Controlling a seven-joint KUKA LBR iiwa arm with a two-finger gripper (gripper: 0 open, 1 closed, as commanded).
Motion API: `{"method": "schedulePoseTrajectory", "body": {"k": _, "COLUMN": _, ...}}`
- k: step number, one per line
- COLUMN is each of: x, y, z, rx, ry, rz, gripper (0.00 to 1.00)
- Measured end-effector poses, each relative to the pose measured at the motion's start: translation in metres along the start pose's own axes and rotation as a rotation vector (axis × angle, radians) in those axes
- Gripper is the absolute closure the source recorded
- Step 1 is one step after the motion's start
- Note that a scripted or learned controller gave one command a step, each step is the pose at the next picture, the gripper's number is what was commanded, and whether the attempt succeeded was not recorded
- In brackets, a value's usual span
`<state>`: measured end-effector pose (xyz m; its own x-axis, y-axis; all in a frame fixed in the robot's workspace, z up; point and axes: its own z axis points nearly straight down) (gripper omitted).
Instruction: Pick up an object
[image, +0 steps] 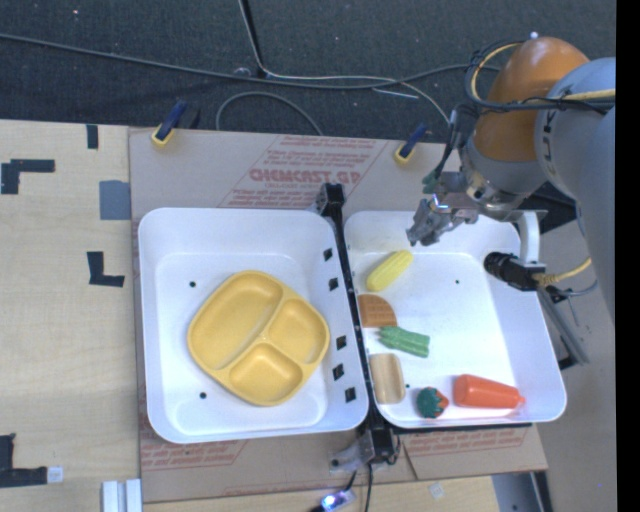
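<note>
1. The gripper (424, 230) is poised above the right bin (500, 300), just up and right of the corn cob (389, 269); nothing is seen between its fingers, and whether they are apart cannot be told.
2. The rounded cob could be rolled aside if it is met off-centre.
3. The bread slice (377, 311) and green vegetable (404, 341) lie near; they could be nudged.

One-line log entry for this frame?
gripper: above right bin, near corn | holding: nothing seen | plate: left bin
</note>
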<state>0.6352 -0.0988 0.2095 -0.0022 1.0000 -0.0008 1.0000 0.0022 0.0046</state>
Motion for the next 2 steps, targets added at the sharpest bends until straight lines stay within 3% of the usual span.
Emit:
{"method": "schedulePoseTrajectory", "body": {"k": 1, "x": 0.0, "y": 0.001, "z": -0.041, "rx": 0.001, "ry": 0.0, "rz": 0.001, "gripper": 1.0}}
{"method": "schedulePoseTrajectory", "body": {"k": 2, "x": 0.052, "y": 0.008, "z": -0.026, "rx": 0.007, "ry": 0.002, "rz": -0.003, "gripper": 1.0}}
